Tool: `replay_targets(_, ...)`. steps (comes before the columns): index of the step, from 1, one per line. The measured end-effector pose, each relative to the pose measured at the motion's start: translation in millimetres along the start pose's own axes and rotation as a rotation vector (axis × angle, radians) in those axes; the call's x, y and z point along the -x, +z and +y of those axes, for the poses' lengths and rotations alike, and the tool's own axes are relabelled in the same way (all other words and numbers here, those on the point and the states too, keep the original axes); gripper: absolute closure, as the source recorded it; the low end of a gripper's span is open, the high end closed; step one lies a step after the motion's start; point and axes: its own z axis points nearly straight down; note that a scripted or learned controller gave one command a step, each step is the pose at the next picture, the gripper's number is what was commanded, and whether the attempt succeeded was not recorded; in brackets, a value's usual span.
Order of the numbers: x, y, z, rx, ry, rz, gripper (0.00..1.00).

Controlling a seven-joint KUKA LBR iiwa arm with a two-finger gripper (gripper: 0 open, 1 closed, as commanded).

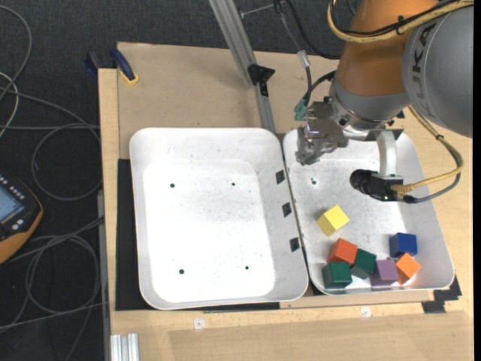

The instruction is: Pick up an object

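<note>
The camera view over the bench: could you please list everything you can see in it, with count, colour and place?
shallow white plastic bins: two, white, side by side on the bench.
yellow cube block: one, yellow, middle of the right bin, apart from the others.
orange cube blocks: two, orange, near end of the right bin, one at each side of the cluster.
green cube blocks: two, dark green, in the cluster, near edge.
blue cube block: one, blue, right of the cluster.
purple cube block: one, purple, beside the right-hand orange one.
gripper: one, grey metal, above the far end of the right bin, under the arm's orange band.
</note>
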Motion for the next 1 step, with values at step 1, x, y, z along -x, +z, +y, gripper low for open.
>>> replay_targets(1,-59.3,1.2,-6.2,0.001,-0.002,0.000,1.00)
